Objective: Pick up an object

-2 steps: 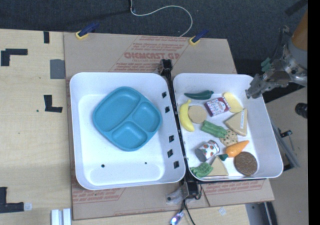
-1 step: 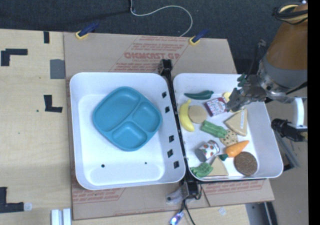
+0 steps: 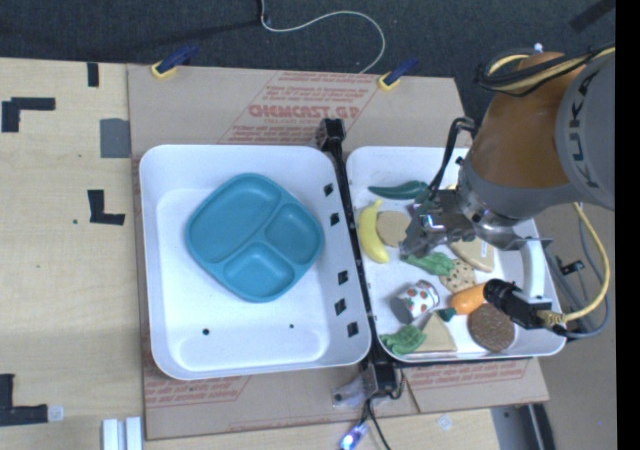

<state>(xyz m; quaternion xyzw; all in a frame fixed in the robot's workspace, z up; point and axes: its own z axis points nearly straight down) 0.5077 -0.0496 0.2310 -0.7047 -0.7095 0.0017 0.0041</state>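
Note:
My gripper (image 3: 425,231) hangs low over the middle of the right bin (image 3: 520,348), among the toy food. Its dark fingers point down and left, just above a beige piece (image 3: 392,229) and a green leafy piece (image 3: 436,263). A yellow banana (image 3: 372,235) lies at the bin's left side, with a green pepper (image 3: 398,190) behind it. Nearer the front lie a grey and white object (image 3: 416,299), an orange carrot (image 3: 466,299), a brown round cookie (image 3: 492,328), a tan cracker (image 3: 461,275) and a green piece (image 3: 404,341). Nothing visibly sits between the fingers.
The left bin (image 3: 165,238) holds a blue divided plate (image 3: 254,236). A black divider (image 3: 345,238) runs between the two bins. The arm's orange band (image 3: 525,138) and grey body cover the right bin's back right part. A white cable (image 3: 320,23) lies on the dark floor behind.

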